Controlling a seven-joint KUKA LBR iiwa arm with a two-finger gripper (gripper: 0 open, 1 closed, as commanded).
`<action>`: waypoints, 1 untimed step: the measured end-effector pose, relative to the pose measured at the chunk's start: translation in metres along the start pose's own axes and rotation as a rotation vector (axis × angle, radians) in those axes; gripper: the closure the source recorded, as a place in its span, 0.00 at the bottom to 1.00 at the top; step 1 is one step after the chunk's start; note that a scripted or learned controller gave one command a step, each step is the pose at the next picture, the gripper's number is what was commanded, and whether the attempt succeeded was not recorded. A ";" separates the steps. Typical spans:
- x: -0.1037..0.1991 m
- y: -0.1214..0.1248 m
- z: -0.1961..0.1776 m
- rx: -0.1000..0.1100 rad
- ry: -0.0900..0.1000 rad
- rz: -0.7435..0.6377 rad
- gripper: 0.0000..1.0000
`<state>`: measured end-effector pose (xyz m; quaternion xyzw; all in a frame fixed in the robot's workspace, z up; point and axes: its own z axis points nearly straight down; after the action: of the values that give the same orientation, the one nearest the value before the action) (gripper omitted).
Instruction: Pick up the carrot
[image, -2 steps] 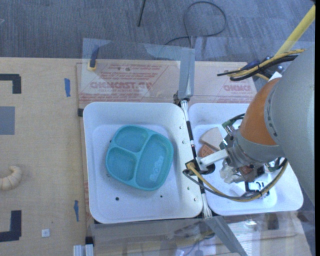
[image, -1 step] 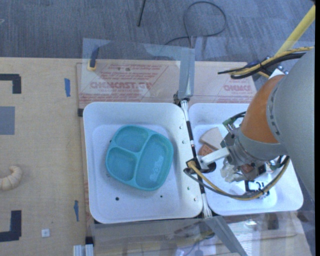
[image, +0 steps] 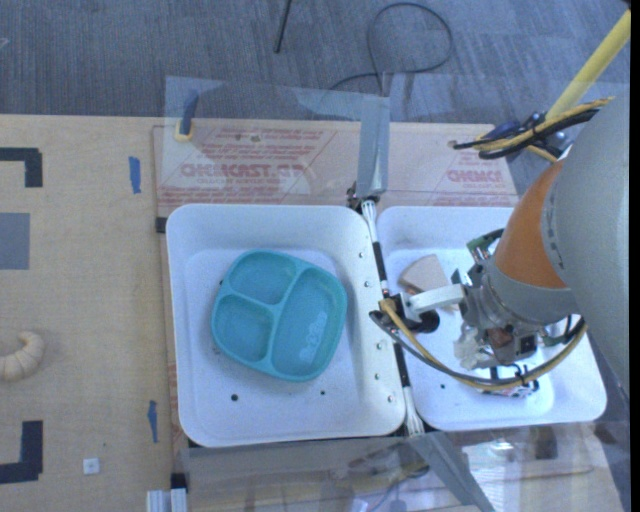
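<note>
Orange-banded arm (image: 545, 240) hangs low over the right bin (image: 580, 400), its gripper (image: 490, 345) near the bin's middle; whether anything is pinched cannot be told. No carrot is identifiable; a tan wedge (image: 422, 272) lies toward the far-left corner. Best descend vertically, keeping cables (image: 430, 355) off the dividing rim. Left bin (image: 190, 240) holds a teal divided plate (image: 278, 314).

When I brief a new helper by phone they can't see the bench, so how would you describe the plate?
On the bench two white bins sit side by side; take the left bin, the one away from the grey arm. The plate lies flat in its middle. It is teal, rounded and split into three compartments, unlike the tan wedge in the other bin.
</note>
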<state>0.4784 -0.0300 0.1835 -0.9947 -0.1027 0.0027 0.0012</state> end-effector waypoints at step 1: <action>0.009 -0.043 0.000 0.000 0.001 0.000 1.00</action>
<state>0.4786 0.0136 0.1836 -0.9947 -0.1026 0.0024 0.0011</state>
